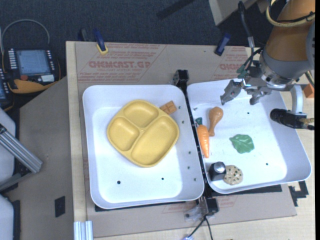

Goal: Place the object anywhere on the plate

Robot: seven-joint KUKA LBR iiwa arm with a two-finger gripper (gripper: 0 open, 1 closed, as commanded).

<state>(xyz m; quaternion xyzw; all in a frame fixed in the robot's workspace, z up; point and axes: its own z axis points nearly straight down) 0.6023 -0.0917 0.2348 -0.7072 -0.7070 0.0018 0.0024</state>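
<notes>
**Around my work**

I see two white bins, the left bin [90, 134] and the right bin [280, 154], side by side on a brown board [150, 59]. Two blue clamps [99, 38] [222, 43] sit on its far edge. In the right bin lie a carrot [203, 140], a green leaf [242, 143] and a cookie [233, 175] touching a black cap [217, 170]. An orange block [168, 107] sits in the left bin. A pendant [31, 66] lies off to the left.

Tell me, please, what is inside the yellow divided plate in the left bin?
The yellow plate shows three bare compartments with nothing lying in them. A small orange-brown block sits at its upper right rim, outside the compartments. The bin floor beneath the plate is covered.
</notes>
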